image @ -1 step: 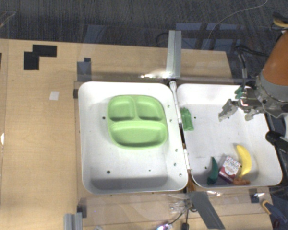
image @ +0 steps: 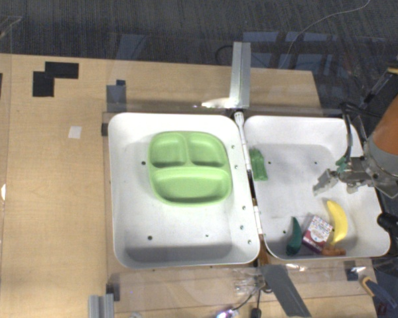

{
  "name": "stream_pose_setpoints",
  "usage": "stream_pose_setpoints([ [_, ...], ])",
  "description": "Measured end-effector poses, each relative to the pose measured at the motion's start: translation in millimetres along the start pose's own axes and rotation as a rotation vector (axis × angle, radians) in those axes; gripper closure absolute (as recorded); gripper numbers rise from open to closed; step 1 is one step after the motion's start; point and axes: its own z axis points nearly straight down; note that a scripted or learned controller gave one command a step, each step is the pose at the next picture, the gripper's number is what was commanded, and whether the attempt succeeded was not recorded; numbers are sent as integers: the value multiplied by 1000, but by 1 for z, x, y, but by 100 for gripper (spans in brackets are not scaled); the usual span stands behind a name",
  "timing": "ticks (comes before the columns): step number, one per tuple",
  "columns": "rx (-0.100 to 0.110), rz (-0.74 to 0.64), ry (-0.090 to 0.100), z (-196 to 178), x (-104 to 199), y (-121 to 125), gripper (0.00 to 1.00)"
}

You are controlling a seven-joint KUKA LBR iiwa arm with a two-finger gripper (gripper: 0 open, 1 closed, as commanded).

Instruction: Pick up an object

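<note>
i had the jaws (image: 325, 181) over the right bin (image: 285, 141), reaching in from the right, fingers parted a little with nothing between them. banana (image: 338, 220) lay just below the jaws, not touching. small purple-and-white box (image: 318, 232) sat below and slightly left, against the banana's left side. dark green object (image: 294, 236) was left of the box. something orange (image: 333, 250) peeked out under the banana's end, couldn't tell what. green block (image: 258, 164) lay well left of the jaws by the bin wall. green divided plate (image: 188, 167) sat in the left bin (image: 129, 197), far left on the bench (image: 46, 177).
</note>
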Motion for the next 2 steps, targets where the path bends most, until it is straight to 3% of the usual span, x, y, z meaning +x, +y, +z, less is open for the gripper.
stream_pose_setpoints([
  [1,-2,46,0,56,-27,-27,0],
  [2,-1,47,1,49,-27,-26,100],
])
